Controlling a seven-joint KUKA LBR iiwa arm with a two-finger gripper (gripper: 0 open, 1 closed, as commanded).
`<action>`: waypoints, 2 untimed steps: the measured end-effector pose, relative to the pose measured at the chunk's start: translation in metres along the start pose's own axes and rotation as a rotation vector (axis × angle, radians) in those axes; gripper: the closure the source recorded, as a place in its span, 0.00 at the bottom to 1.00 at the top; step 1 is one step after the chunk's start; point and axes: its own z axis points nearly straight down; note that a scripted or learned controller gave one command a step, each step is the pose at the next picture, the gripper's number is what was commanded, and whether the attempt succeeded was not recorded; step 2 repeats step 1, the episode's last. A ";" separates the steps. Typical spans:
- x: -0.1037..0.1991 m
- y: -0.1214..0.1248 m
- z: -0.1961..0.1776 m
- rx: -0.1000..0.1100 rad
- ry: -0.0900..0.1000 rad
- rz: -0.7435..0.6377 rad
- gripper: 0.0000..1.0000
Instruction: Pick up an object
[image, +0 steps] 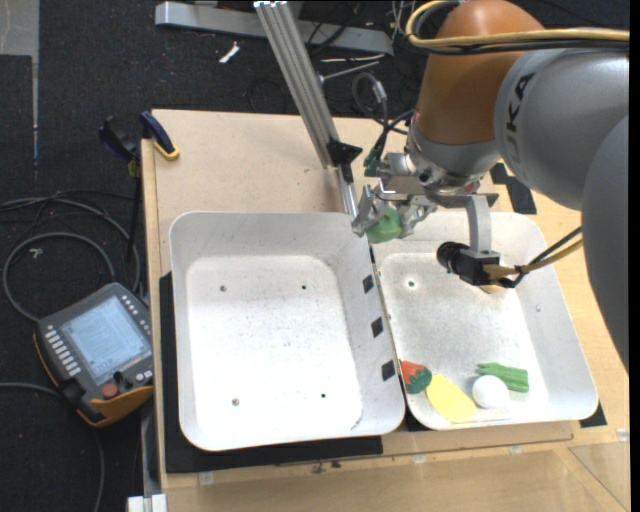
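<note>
Because the grey arm's claw (385, 215) hangs over the right-hand shallow white bin (560, 330) at its far left corner, clamped on a small green object (383, 227), we judge it lifted clear; other toys lie near the front rim.

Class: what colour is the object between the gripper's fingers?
Green: the small object in the gripper, seen in the camera view.

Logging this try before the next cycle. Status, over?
Claw raised over the right bin's back-left corner, shut on a green object. Yellow piece, white ball, green piece remain along the front edge. Nothing blocking.
</note>
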 end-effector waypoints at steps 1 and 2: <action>0.046 -0.011 0.010 0.000 0.000 0.001 1.00; 0.046 -0.011 0.010 0.000 0.000 0.001 1.00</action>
